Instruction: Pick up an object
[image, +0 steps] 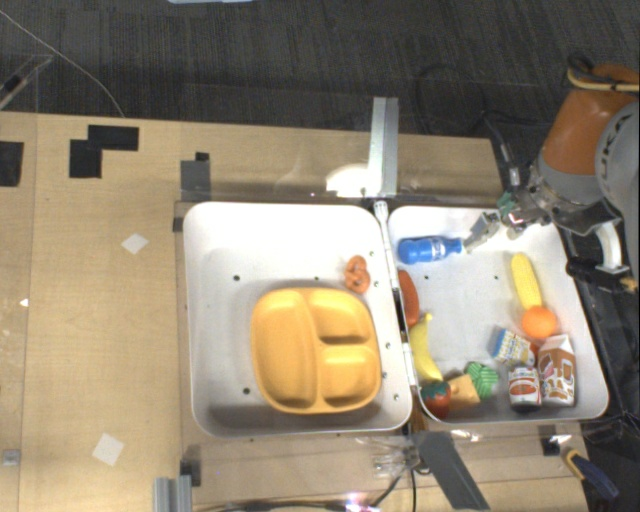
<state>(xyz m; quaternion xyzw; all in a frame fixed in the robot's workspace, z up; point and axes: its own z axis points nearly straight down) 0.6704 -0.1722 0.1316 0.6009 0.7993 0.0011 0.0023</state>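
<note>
right bin, front: cartons (556, 372) + can (523, 386) upright in near right corner, touching; small blue box (511, 346) just behind them; green toy (483, 379) and a red-and-tan piece (447, 394) by the near left corner
right bin, mid: orange (540, 323) touching lower end of corn (525, 281); banana (424, 349) along the divider, red sausage (407, 291) just behind it
left bin: yellow tray (315, 349) w/ three compartments, sits mid-to-near; small orange pretzel (356, 272) just behind its far right corner, by the divider
right bin, far: blue bottle (429, 248) on its side near far left corner, cap end pointing right
gripper (490, 227): at far edge of right bin (594, 398), just right of the bottle's cap; nothing seen btwn fingers; open or closed – can't tell, too small & blurred
arm: comes in from right, orange band over far right corner
step (judgement): approach phase, nothing lifted yet; bottle looks the likeliest target, closest to the tool
next move needs: shift left over bottle body, line fingers across its short axis, drop, close, lift
risk: round bottle may roll; bin wall close behind leaves little room
</note>
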